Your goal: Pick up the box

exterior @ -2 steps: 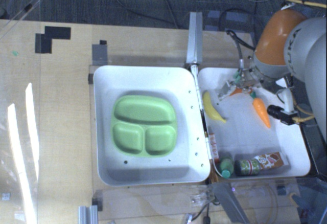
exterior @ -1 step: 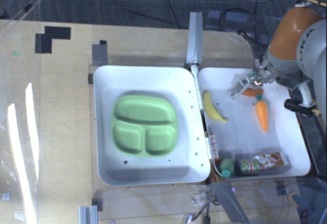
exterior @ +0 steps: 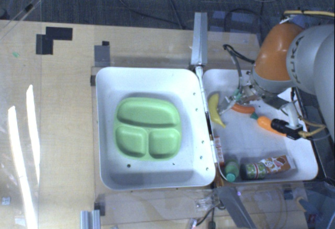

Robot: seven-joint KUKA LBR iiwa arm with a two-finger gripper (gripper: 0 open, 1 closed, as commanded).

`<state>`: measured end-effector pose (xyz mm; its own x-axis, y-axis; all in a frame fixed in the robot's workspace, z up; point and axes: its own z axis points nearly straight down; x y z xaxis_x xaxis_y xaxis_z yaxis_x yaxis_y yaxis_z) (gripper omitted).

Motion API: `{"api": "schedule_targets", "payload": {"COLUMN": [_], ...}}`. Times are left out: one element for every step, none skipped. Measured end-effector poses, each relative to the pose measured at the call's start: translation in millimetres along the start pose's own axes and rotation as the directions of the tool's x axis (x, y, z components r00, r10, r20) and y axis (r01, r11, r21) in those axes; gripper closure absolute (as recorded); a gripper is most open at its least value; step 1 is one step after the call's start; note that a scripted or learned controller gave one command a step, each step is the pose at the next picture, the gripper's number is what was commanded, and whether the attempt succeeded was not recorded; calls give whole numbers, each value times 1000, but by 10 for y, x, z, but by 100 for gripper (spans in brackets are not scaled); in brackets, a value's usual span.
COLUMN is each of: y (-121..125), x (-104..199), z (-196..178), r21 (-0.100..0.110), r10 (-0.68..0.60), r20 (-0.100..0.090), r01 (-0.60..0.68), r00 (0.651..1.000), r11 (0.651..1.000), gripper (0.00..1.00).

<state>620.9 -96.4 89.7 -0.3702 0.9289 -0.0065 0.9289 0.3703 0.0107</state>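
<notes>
At the far left we see the bare wooden bench (exterior: 52, 144), with black tape marks (exterior: 52, 37) near its upper corner and streaks of glare lower down. Next comes the left bin (exterior: 104, 118), which holds a green tray (exterior: 148, 127) lying flat, with one long compartment above and two smaller ones below. A metal post (exterior: 199, 39) stands at the top of the seam between the two bins. Just past the seam, in the right bin (exterior: 246, 141), a banana (exterior: 214, 110) lies along the left wall, and below it a slim red-and-white item (exterior: 217, 147) sits against the same wall; we cannot make out what it is. In the lower left corner of this bin a round green-topped thing (exterior: 230, 170) stands just beside the box (exterior: 268, 165), which lies flat along the bin's near wall, brown with a printed face, well apart from the gripper. Higher up, the gripper (exterior: 235, 100) hangs over the upper part of the right bin, between the banana and a small orange piece (exterior: 242, 109) that it is close to or touching; we cannot tell whether it is released or clenched, and we see nothing held in it. Further right lies a carrot (exterior: 266, 123) with a black end. The arm (exterior: 293, 60), orange and grey, fills the right edge.
</notes>
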Motion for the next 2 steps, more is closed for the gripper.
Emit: {"api": "schedule_targets", "payload": {"y": [31, -414], "x": [3, -598], "z": [-129, -1346], "r21": [-7, 1], "r10": [-2, -10], "r20": [2, 1], "r01": [2, 10], "r00": [1000, 1000], "r11": [1000, 1000], "gripper": [100, 100]}}
